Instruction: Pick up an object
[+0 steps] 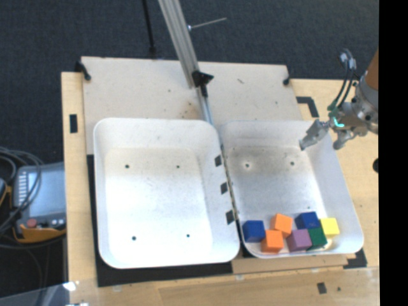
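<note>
Fingers [326, 134] of the arm's tool sit spread apart, released, with nothing between them: one grey finger [313, 134] slants down over the upper right rim of the right bin [268, 145], the other [342, 137] hangs just outside that rim. They hover at about two o'clock from the bin's middle. Above them the wrist carries a small teal light, and a bundle of cables [344, 81] loops up toward twelve o'clock beside the orange band [372, 69] of the arm.

All the cubes lie clustered in the right bin's lower corner, at about five o'clock from its middle and well apart from the fingers. A blue cube [254, 229] sits at the nine o'clock end of the group. Next come two orange cubes, one [283, 222] higher and one [273, 240] lower, touching or nearly so. A purple cube [298, 240] rests beside the lower orange one, with a green cube [317, 237] at its three o'clock. Another blue cube [307, 220] sits behind these, and a yellow cube [329, 226] closes the group at the three o'clock end, near the bin wall.

Just beside, at nine o'clock, the left bin [159, 139] shows a speckled white floor. Both bins rest on the pale wooden tabletop [73, 101]. A slanted aluminium rail [178, 34] rises from between the bins toward twelve o'clock.
</note>
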Tool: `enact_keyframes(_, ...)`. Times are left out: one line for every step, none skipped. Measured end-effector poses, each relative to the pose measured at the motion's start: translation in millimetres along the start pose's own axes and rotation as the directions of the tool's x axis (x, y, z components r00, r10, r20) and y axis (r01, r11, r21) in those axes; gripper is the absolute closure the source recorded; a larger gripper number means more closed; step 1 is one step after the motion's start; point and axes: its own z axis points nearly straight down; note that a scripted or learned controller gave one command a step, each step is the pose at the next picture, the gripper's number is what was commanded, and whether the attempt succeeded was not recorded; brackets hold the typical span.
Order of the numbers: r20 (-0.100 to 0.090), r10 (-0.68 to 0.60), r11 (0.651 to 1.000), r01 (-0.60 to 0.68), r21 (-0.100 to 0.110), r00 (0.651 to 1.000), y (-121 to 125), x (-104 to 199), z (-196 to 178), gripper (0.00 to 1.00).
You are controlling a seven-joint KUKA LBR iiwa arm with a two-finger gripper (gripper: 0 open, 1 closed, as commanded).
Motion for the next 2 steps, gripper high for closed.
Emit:
enact_keyframes(0.002, -0.001, 1.000, 0.001, -0.004, 1.000, 1, 0, -2, 0.00)
enact_keyframes(0.001, 0.001, 1.000, -0.001, 0.002, 1.000, 0, 6, 58, 0.00)
